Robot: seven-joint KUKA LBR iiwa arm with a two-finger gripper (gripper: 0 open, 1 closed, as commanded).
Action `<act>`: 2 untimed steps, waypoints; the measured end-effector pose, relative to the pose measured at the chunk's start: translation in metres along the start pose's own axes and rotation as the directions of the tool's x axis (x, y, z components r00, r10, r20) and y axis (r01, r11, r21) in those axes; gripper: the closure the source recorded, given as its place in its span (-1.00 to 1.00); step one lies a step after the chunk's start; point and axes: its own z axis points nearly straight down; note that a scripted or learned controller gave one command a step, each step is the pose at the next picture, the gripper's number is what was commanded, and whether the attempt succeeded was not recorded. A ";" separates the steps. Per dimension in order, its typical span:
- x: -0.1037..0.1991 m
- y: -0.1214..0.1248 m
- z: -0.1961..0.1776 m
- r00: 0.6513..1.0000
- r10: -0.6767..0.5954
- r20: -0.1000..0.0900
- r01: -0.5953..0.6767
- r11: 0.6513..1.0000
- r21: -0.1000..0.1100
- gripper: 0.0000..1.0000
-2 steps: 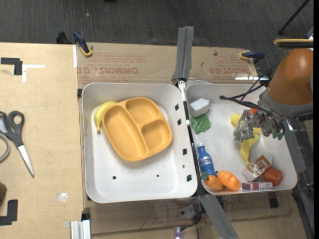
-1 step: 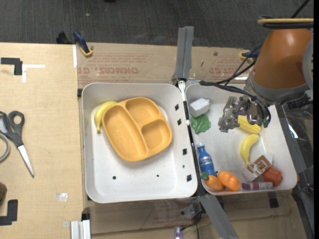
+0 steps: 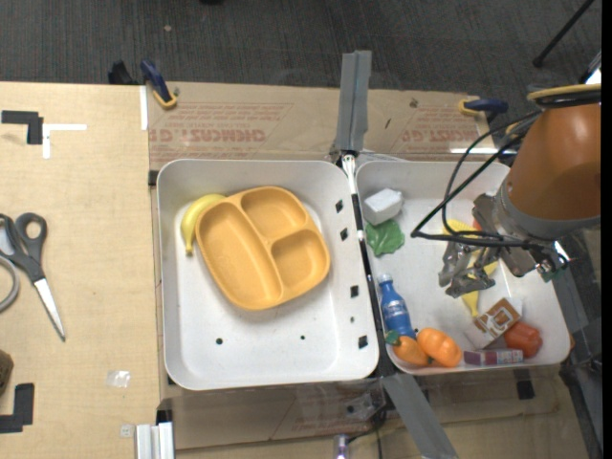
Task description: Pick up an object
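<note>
Bins (image 3: 182, 352) on cardboard-covered bench (image 3: 76, 256); dark carpet floor (image 3: 287, 17) behind.

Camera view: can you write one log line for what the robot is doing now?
claw: over right bin | below: yellow item | left bin: divided plate, banana

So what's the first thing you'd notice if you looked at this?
The big orange-yellow plastic divided plate in the left white bin jumps out first, with a yellow banana tucked against its left edge. Next comes the grey robot arm with its orange band, its gripper hanging over the right white bin crowded with small toys.
</note>
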 end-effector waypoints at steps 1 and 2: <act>-0.059 -0.028 0.065 0.998 0.059 0.004 -0.059 0.998 0.000 1.00; -0.059 -0.028 0.065 0.998 0.060 0.004 -0.060 0.998 0.000 -1.00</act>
